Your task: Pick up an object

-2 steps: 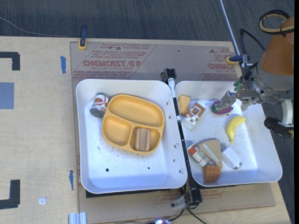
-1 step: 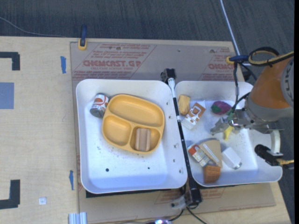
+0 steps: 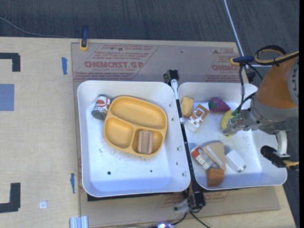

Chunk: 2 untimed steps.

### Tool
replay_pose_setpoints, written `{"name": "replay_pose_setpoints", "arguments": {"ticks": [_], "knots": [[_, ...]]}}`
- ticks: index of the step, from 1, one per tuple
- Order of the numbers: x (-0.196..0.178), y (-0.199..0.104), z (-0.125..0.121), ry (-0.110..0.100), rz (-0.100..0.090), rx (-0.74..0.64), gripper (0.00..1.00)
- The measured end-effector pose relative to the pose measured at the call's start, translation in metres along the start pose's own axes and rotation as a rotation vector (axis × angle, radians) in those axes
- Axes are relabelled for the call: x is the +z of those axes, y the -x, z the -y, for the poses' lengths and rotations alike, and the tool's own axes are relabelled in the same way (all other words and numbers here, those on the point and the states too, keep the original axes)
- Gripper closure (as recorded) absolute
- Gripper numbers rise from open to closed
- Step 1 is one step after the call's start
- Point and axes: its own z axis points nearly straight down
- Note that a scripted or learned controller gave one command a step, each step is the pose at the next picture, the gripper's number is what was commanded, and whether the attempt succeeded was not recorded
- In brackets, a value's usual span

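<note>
1. Camera view, as I read it: my hand (image 3: 232, 126) is low in the right bin (image 3: 270, 177); its grip I cannot tell.
2. Yellow banana (image 3: 226, 119) touches the hand's left side, long axis running up-down.

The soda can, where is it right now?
The soda can lies in the left bin, near its upper-left corner, right against the upper-left edge of the yellow divided tray.

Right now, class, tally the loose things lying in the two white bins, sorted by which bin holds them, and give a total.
Left bin: 2 (yellow tray, can)
Right bin: 7 (yellow block, carton, purple toy, banana, packet, white block, waffle)
Total: 9
</note>
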Motion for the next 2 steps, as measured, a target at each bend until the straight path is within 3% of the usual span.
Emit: {"name": "replay_pose_setpoints", "arguments": {"ticks": [1, 2], "knots": [[0.000, 0.000, 0.000, 0.000, 0.000, 0.000, 0.00], [0.015, -0.042, 0.043, 0.014, 0.007, 0.001, 0.00]]}}
